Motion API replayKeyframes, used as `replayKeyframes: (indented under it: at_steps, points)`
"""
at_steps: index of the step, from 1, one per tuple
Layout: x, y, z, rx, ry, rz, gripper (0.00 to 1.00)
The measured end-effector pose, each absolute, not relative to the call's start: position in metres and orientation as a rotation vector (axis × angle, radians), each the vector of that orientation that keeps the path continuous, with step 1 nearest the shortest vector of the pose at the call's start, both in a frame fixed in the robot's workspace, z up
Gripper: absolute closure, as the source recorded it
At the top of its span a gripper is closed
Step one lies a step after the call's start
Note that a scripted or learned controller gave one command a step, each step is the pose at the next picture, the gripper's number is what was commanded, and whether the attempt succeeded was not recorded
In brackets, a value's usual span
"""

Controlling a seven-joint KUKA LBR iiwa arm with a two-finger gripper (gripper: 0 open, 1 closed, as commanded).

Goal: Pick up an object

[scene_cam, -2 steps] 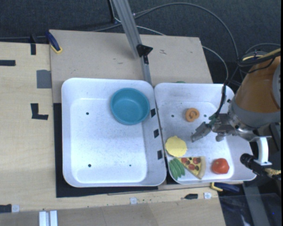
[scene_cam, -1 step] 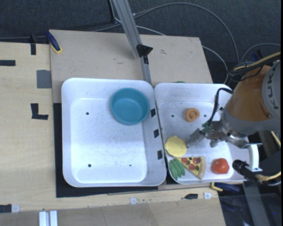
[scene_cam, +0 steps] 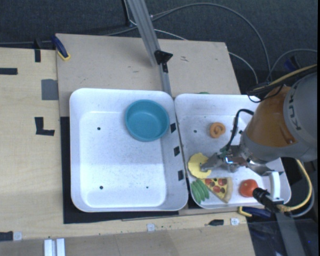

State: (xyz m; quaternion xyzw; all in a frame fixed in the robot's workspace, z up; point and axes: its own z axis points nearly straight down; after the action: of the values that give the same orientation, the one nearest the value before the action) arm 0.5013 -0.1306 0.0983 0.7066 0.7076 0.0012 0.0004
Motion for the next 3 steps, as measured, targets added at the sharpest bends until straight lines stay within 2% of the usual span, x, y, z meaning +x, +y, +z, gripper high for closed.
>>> replayKeyframes:
  at_steps: [1,3]
  points:
    - [0.502,-0.131,0.11,2.217,2.22,0.005,1.0]
    - [0.512,-0.133,0.212,2.219,2.221,0.003,1.0]
